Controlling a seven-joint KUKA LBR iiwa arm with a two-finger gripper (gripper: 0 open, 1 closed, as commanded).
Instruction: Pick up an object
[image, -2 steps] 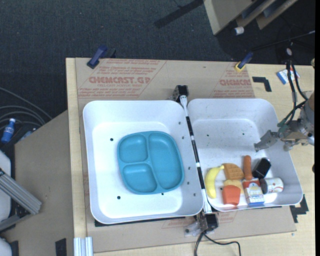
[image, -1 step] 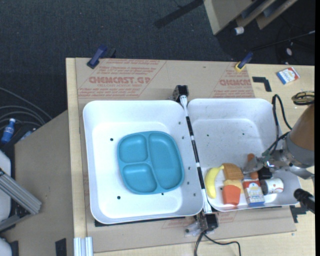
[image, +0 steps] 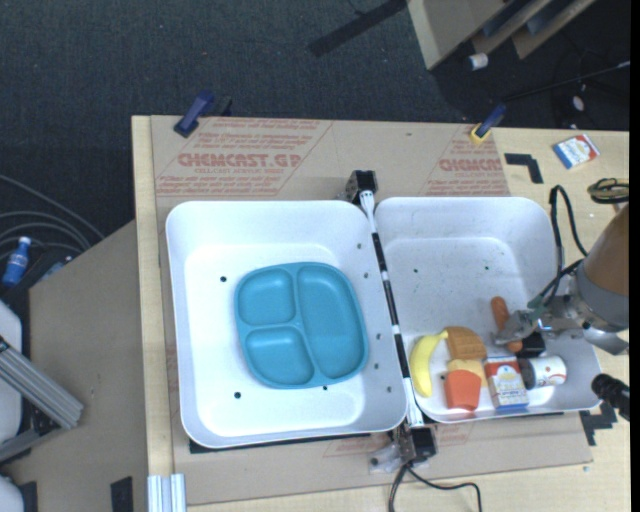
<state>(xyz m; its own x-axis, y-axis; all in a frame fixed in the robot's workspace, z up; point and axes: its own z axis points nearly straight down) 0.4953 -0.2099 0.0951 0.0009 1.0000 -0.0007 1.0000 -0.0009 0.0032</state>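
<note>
A: In the left bin (image: 190, 300), what lies there?

B: A blue divided plate (image: 300, 323), flat in the middle, well clear of the walls and of everything else.

A: And the right bin (image: 450, 225)?

B: The pickable things crowd its near corner: a banana (image: 425, 364), a brown bread-like piece (image: 465, 343), an orange cup (image: 462, 388), a small carton (image: 507, 385), a white bottle (image: 548, 374) and a carrot (image: 499, 311).

A: The gripper (image: 526, 330)?

B: Low over that cluster, between carrot and bottle, probably because targets are densest there. Whether it is parted or clenched, I cannot tell.
</note>
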